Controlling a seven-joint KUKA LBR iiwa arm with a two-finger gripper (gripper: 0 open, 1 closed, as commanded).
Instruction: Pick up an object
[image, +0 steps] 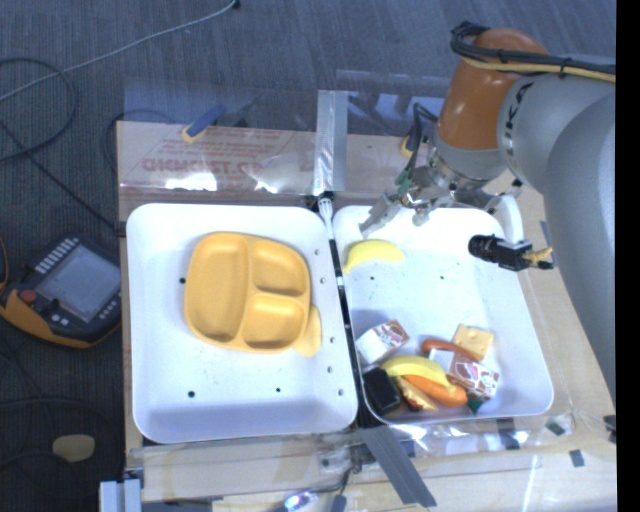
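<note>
My gripper (398, 214) hangs over the far edge of the right bin (520, 330), below the arm's orange band. Its fingers look spread, open, with nothing between them. Just in front of it and slightly left, a pale yellow wedge-shaped piece (373, 252) lies on the bin floor, apart from the fingers. At the bin's near edge is a heap: a white packet (382, 340), a yellow banana (412, 368), an orange carrot (440, 391), a red sausage (438, 348), a tan block (473, 341), a red-and-white packet (477, 379) and a black item (381, 391).
The left bin (160, 380) holds a yellow divided tray (248, 292). A black part with a yellow tip (502, 251) juts over the right bin's right rim. A control pendant (70, 290) lies on the floor to the left.
</note>
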